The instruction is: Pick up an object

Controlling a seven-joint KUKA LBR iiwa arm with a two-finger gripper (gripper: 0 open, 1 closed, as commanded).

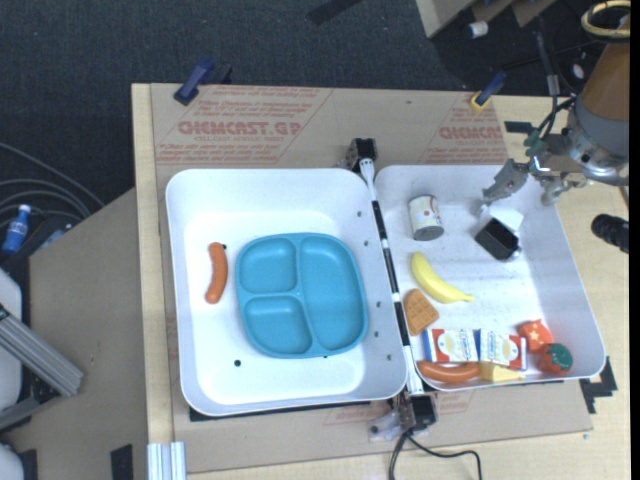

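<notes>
The grey two-finger gripper hovers with jaws wide at the far right bin, above the small black block. Still the approach step: next, descend and close on it.

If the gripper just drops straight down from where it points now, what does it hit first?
Probably the small black block, lying just below and left of the gripper in the right bin. Depth is unclear from this slanted view, so it may instead land on bare bin floor beside the block.
</notes>
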